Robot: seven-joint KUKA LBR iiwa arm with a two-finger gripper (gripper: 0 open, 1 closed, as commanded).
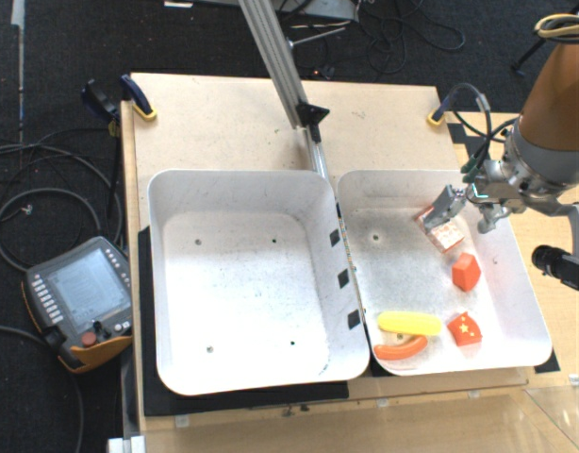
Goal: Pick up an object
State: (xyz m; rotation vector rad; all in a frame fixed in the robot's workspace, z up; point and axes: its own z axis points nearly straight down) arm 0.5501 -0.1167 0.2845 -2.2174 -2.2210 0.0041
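Observation:
My gripper (pixel 469 209) hangs over the back right part of the right bin (pixel 393 182). It is open, and nothing lies between its fingers. A small pink and white block (pixel 443 231) lies on the bin floor just under and beside the left finger (pixel 450 200). In front of it sits an orange block (pixel 466 273). Near the bin's front are a red block with a yellow mark (pixel 465 329), a yellow banana-shaped piece (pixel 409 324) and an orange crescent (pixel 401 348).
The left bin (pixel 176 192) stands next to the right one, their rims meeting in the middle. A slanted metal rail (pixel 275 50) rises behind the bins. A teach pendant (pixel 77 295) lies on the floor to the left.

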